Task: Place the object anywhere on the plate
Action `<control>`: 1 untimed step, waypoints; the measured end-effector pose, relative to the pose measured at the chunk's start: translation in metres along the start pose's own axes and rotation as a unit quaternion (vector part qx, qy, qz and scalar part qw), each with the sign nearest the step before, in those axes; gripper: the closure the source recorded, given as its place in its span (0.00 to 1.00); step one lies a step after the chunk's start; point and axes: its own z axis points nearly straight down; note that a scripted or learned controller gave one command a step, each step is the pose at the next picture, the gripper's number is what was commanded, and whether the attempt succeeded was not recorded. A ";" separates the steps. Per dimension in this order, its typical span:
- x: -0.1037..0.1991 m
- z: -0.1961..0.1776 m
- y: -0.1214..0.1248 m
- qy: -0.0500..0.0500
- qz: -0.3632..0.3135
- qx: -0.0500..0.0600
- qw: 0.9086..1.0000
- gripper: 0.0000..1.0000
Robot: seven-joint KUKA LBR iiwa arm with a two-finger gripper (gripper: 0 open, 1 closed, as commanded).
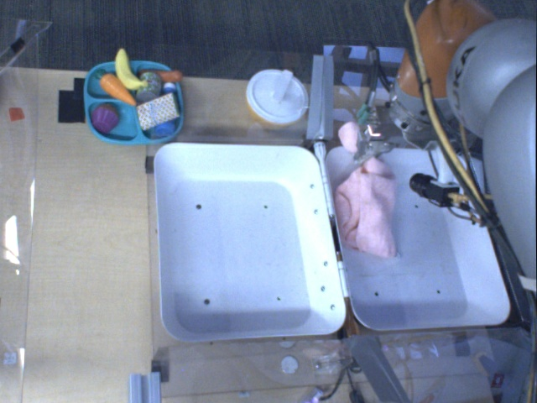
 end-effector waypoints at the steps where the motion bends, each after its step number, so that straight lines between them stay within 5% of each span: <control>1: 0.002 -0.038 0.002 0.000 -0.004 -0.001 1.000 1.00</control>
